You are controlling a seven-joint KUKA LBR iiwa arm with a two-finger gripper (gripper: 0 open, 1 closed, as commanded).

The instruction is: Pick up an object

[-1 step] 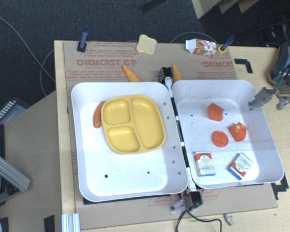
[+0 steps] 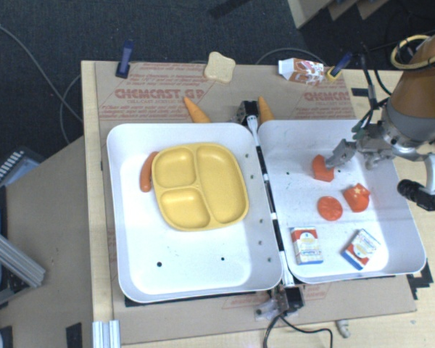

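The right bin [image 2: 391, 133] holds three red-orange toy foods: one [image 2: 322, 169] near its middle, a round one [image 2: 330, 208] below it, and a lumpy one [image 2: 357, 197] to the right. Two small red-and-white cartons [image 2: 307, 245] [image 2: 360, 249] lie near the bin's front edge. My gripper [image 2: 355, 156] hangs over the right bin's upper part, open, with nothing between its fingers. Its left finger [image 2: 340, 154] is just up and right of the uppermost red piece.
The left bin [image 2: 130, 216] carries a yellow divided plate [image 2: 199, 185] with an orange sausage [image 2: 146, 172] at its left side. On the bench behind the bins lie a bread slice [image 2: 219, 66], a carrot [image 2: 196, 110], a small carton [image 2: 301, 69] and a blue clip [image 2: 124, 58].
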